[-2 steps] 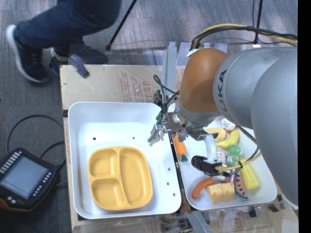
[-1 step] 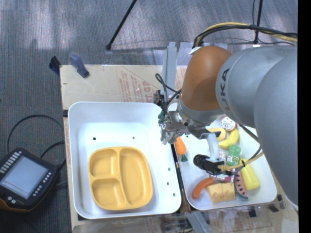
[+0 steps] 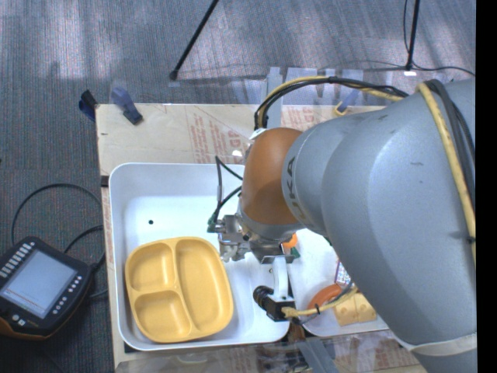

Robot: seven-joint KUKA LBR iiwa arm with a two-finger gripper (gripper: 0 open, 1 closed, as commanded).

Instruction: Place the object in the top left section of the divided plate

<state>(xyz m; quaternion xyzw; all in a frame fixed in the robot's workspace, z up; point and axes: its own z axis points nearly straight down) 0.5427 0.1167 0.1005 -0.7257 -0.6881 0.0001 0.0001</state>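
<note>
A yellow divided plate [image 3: 180,331] lies in the front half of the left white bin [image 3: 118,208], its three sections bare. My gripper [image 3: 235,245] hangs under the orange wrist band, just past the plate's far right rim, near the wall between the two bins. The wrist hides what is under it. A small orange piece [image 3: 290,242] peeks out right beside the gripper, and I cannot tell whether it is held.
The grey arm covers most of the right bin [image 3: 317,249]. An orange round thing [image 3: 330,294] and a yellow block [image 3: 356,310] lie at that bin's front. A teach pendant [image 3: 35,286] sits off the bench at the left.
</note>
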